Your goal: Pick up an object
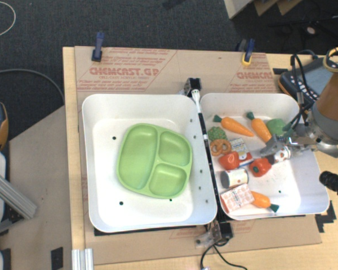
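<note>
The two-finger metal gripper (272,149) is seen low in the right shallow white bin (304,193), just above a small red pepper-shaped toy (261,167); whether the toy is grasped cannot be told

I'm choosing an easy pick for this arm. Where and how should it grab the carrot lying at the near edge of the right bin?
Probably the orange body of that carrot, mid-length, from straight above, fingers closing across its narrow width. It lies flat and roughly left to right, its green tip toward the bin wall. The packet beside its left end crowds that side, so grip nearer the middle.
</note>
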`<state>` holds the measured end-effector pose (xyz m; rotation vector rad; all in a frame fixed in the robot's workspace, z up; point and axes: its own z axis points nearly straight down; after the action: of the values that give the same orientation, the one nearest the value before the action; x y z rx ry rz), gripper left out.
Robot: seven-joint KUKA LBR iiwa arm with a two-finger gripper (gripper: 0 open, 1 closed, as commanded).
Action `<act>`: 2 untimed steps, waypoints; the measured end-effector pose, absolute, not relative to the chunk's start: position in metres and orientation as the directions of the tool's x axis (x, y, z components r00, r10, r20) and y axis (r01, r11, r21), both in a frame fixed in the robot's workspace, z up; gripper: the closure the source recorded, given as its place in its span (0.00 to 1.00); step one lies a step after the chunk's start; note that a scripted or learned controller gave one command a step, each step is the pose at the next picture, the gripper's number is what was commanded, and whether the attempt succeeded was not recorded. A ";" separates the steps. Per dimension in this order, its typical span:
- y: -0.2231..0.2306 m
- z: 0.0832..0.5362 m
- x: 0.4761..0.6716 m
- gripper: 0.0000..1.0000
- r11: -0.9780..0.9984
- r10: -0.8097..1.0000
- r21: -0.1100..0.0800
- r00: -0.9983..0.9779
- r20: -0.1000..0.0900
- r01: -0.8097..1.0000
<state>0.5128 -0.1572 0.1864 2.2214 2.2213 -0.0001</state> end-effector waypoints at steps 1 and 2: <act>-0.115 0.080 0.499 0.00 0.002 1.000 -0.005 -0.002 0.003 1.000; -0.118 0.095 0.500 1.00 -0.002 1.000 0.002 0.002 -0.001 1.000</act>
<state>0.5002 -0.1177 0.0947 2.2219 2.2180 0.0014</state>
